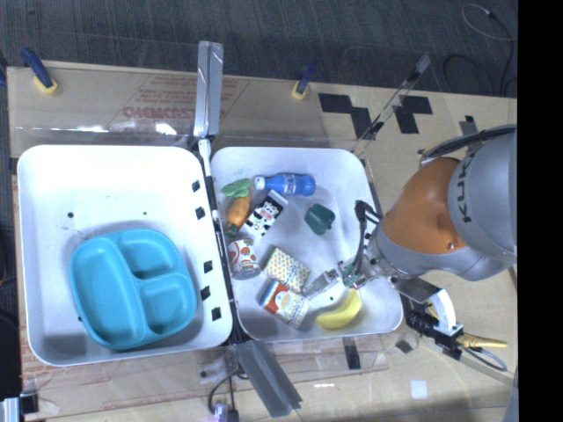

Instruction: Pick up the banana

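Observation:
The yellow banana (341, 311) lies in the front right corner of the right bin (352, 161), close to its front wall. My gripper (334, 281) is down inside that bin, just above and behind the banana, at the end of the grey arm with the orange band (422, 222) coming in from the right. I see nothing lifted off the bin floor. From this angle the gripper's tip blends with the clutter around it.
A red and white carton (283, 299) and a patterned box (288, 269) lie left of the banana. Further back are a can (244, 258), a dark green cup (320, 218), a blue bottle (286, 184) and a carrot (237, 209). The left bin (53, 174) holds a blue divided tray (136, 288).

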Tool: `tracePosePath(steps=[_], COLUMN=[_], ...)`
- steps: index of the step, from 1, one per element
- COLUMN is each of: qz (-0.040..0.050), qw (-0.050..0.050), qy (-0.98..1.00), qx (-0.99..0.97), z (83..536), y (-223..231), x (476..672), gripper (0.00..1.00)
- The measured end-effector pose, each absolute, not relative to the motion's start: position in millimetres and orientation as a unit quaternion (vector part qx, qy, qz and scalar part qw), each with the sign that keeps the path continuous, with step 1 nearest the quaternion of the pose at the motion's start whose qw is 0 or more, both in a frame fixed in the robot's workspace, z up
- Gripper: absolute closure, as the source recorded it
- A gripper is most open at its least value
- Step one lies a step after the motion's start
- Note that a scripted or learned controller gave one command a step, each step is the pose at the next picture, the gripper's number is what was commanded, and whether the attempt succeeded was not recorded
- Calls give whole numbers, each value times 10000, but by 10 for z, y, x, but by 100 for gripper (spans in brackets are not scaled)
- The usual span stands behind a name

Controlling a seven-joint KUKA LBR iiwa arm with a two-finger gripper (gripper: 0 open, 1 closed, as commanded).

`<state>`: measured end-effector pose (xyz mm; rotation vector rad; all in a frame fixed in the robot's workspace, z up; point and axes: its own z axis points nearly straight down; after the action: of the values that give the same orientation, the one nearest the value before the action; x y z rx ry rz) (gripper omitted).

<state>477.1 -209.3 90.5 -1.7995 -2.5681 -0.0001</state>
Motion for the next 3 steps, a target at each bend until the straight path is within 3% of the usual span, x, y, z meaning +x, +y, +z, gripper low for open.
tracePosePath(steps=[1, 2, 3], qz=[3, 4, -2], qw=[50, 50, 29], qy=[-8204, -8206, -8336], qx=[-5717, -5715, -5523], z=[983, 982, 907], y=[-2090, -2090, -2091], x=[4773, 4773, 4773], gripper=[100, 0, 0])
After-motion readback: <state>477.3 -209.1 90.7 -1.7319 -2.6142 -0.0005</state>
